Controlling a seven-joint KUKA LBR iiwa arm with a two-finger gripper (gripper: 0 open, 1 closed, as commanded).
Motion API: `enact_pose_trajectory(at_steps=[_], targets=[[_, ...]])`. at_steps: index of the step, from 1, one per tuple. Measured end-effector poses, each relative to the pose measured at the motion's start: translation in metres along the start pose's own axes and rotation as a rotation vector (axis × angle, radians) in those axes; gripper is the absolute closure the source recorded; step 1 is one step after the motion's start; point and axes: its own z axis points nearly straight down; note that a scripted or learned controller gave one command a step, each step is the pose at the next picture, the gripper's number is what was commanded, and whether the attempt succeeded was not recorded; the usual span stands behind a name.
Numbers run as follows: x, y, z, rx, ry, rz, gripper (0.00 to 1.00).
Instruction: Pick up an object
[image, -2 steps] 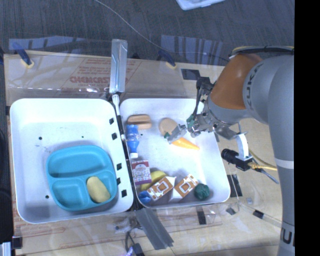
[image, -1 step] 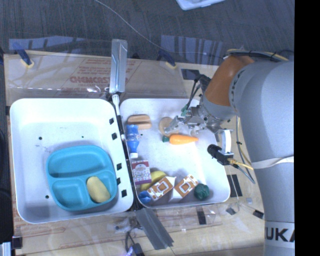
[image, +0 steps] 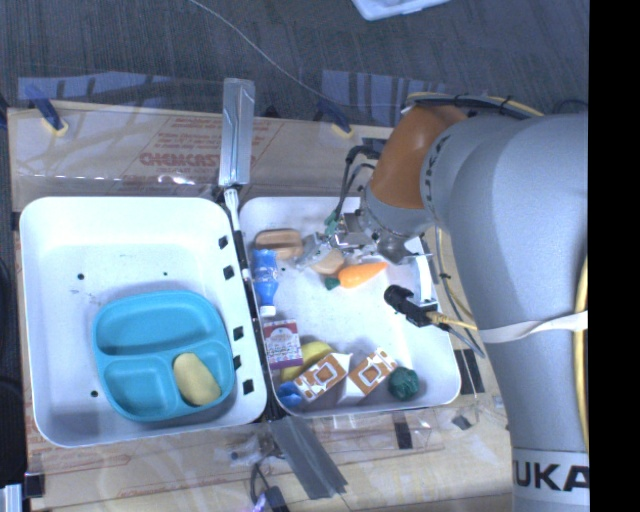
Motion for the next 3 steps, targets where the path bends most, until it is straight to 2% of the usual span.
enact_pose_trajectory(at_steps=[1,2,3], targets=[[0.037,0.026,0.000,0.000,-0.003,-0.064,0.00],[0.051,0.028,-0.003,-0.005,-0.011,-0.308,0.00],[0.038,0.026,0.000,-0.003,-0.005,-0.237,0.00]])
